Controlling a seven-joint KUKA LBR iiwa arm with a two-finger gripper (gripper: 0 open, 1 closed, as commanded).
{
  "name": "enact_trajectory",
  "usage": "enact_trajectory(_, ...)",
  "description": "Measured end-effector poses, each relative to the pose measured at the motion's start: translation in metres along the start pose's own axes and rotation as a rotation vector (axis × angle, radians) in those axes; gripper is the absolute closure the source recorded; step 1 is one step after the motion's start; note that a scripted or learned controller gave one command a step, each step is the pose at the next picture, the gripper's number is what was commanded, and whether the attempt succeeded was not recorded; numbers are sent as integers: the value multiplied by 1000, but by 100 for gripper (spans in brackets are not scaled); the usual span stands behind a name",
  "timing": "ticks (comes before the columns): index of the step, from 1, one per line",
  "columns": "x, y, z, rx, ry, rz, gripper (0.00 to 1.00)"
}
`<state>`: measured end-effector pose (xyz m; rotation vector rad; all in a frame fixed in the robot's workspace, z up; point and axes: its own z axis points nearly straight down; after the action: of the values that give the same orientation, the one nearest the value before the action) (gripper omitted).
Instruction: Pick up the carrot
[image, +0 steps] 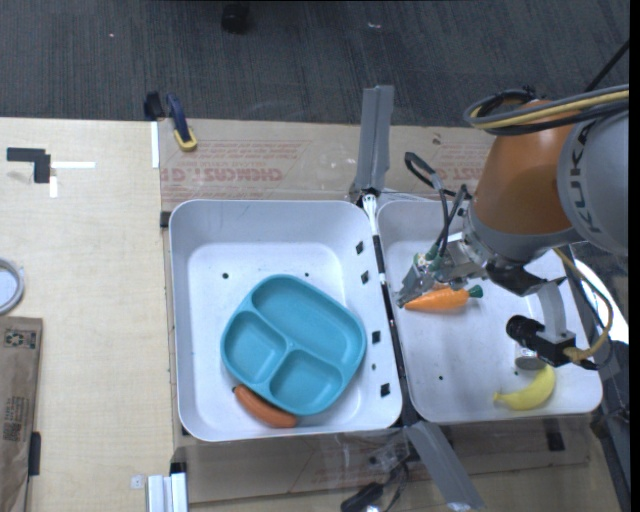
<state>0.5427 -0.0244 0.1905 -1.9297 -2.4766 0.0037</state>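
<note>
The orange carrot (437, 299) with a green stub end lies sideways in the upper left part of the right white bin (470, 370). My gripper (428, 277) hangs directly over it, at or just above the carrot's top side, under the grey arm with its orange band. The gripper body hides the contact, so I cannot tell whether the carrot is gripped.
A yellow banana (527, 389) lies at the right bin's lower right. The left bin (200, 250) holds a blue divided plate (293, 344) with an orange sausage-like piece (264, 407) at its lower edge. A blue clamp (180, 121) sits on the bench behind.
</note>
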Motion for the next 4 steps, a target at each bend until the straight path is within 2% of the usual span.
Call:
enact_trajectory(1,-50,-47,0,0,0,-67,0)
enact_trajectory(2,-83,0,89,-11,-6,-53,0)
enact_trajectory(3,-85,1,78,-16,-11,-48,100)
enact_trajectory(4,-85,1,78,-16,-11,-48,0)
